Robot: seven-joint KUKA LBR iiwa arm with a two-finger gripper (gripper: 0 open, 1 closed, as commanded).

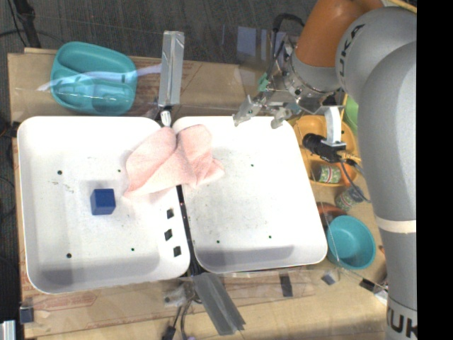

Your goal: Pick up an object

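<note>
You have the jaws spread open with nothing between them: the gripper hangs at the far edge of the right bin, its two metal fingers splayed apart over the rim. The grey arm with its orange band reaches in from the right side of the bench.

Your candidates for picking are two. A pink cloth lies crumpled across the divide between the bins, near their far edges, part of it in each bin. A small blue cube sits in the left bin, towards its middle, well apart from the gripper.

Off the bins, you see a teal dustpan at the bench's far left corner, and a teal bowl just beside the right bin's near right corner.
</note>
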